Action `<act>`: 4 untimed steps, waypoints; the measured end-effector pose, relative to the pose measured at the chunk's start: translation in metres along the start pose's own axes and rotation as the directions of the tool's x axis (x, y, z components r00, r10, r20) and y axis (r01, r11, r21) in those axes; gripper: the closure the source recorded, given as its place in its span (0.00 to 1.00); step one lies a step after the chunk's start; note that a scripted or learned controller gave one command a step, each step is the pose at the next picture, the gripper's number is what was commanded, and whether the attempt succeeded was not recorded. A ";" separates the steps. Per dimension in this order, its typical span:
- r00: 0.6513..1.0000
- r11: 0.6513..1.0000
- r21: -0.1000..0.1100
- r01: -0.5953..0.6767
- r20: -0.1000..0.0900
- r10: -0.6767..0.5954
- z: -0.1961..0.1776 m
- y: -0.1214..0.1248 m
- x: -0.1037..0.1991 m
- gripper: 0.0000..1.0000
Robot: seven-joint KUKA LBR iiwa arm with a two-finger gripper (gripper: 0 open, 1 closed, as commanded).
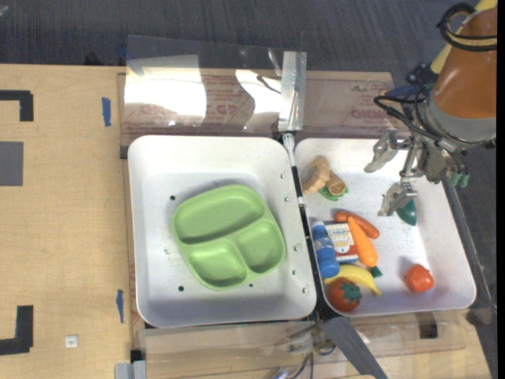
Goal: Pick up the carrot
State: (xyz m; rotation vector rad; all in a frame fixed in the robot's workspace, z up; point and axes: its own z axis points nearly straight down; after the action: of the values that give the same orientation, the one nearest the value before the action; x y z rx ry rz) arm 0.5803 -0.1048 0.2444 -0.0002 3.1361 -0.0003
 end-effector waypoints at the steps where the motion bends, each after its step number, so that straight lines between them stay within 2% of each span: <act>1: 0.998 0.998 0.002 -0.067 0.017 0.067 0.138 -0.011 -0.002 0.00; 2: 0.973 0.974 -0.002 -0.228 0.029 0.228 0.146 -0.022 0.048 0.00; 3: 0.854 0.854 -0.004 -0.520 0.011 0.520 0.154 -0.040 0.096 0.00; 4: 0.855 0.855 -0.007 -0.518 0.025 0.518 0.140 -0.041 0.092 1.00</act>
State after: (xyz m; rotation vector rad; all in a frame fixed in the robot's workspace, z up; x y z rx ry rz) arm 0.4895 -0.1457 0.1035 0.8361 2.9958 0.0014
